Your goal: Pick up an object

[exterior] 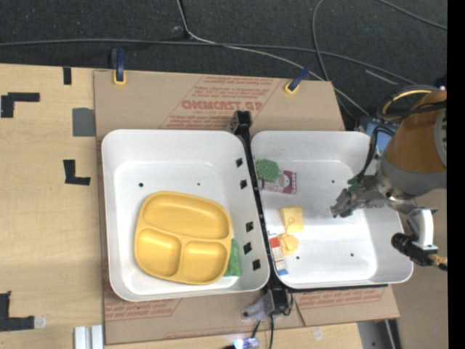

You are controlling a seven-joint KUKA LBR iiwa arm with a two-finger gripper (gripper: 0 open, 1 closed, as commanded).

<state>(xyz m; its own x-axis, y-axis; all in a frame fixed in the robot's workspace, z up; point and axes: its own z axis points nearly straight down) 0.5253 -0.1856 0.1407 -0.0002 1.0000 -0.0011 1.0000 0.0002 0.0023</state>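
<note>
My gripper (347, 204) hangs over the right side of the right bin (320, 145), below the orange-banded wrist (414, 147). Nothing shows between its dark fingers. In that bin, to the gripper's left, lie a yellow block (292, 217), a second yellow piece (288, 243) just below it, a green bumpy ball (267, 169), a small purple-and-white packet (285, 182) and a red-and-white item (276, 251) against the divider.
The left bin (123, 151) holds a yellow three-compartment tray (183, 236) with a green object (234, 259) tucked at its right edge. A black divider (251, 195) separates the bins. Cardboard lies under both, with cables behind.
</note>
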